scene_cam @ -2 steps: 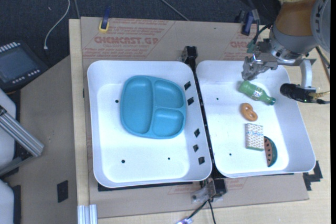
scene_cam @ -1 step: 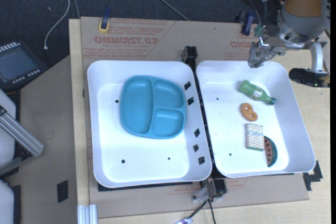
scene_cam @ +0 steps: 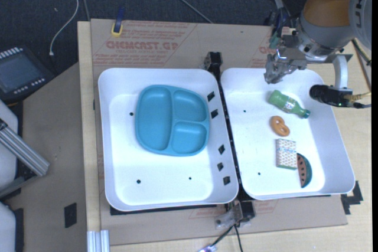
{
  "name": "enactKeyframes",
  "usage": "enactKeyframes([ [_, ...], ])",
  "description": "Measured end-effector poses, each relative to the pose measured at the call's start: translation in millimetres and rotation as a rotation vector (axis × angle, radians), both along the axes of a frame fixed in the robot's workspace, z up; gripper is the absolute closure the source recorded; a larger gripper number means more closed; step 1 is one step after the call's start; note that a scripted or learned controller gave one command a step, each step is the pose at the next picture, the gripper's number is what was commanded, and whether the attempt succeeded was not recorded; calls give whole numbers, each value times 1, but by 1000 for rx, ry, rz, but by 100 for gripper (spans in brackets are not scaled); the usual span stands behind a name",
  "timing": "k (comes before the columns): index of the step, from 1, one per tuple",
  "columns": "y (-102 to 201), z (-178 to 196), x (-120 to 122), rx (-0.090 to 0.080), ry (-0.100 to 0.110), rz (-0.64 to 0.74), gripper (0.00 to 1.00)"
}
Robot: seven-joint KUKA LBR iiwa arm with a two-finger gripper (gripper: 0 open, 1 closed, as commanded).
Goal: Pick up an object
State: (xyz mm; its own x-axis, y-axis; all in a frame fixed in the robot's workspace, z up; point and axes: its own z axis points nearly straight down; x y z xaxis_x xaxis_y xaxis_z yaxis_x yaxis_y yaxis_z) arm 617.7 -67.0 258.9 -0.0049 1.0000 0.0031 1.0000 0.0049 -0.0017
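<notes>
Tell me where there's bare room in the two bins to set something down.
Left bin: bare floor below the blue divided plate. Right bin: bare along its left side. Crowded on its right, where green bottle, pretzel, patterned packet, watermelon slice and the pincer cluster.

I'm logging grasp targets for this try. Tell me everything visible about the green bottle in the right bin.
The green bottle is small, looks like plastic, with a pale band around its middle and a narrower neck end. It lies on its side on the right bin floor, near the far edge, neck pointing toward the lower right. The hand is just above and left of it in the view. The doughnut lies apart, just nearer the camera. Nothing visibly touches it but the bin.
</notes>
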Motion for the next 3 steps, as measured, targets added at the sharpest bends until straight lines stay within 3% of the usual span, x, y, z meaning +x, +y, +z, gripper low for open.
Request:
enactKeyframes([
  [3,146,-35,-73,-1,4,0,100],
])
